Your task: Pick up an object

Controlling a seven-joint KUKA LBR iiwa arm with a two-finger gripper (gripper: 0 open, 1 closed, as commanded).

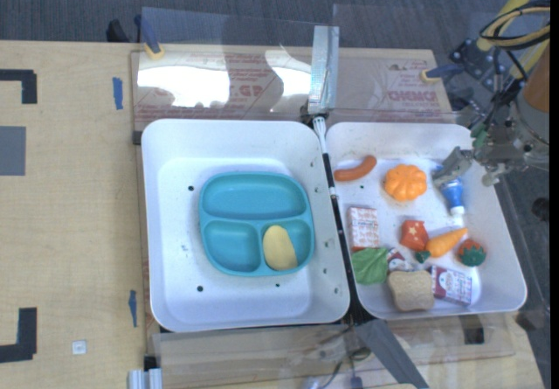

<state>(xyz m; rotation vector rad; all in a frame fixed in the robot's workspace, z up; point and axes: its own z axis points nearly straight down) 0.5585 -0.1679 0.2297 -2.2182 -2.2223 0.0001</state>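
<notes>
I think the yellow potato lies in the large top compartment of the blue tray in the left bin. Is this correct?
Not quite. The camera view shows the yellow potato in the lower right compartment of the blue tray, not the large top one. The tray does sit in the left bin.

You see two smooth, glossy white plastic bins (166,204) on a matt pale wooden desk (70,204). The left bin holds a matt teal plastic tray (253,199); at twelve o'clock stand clear, shiny panels (227,81).
</notes>
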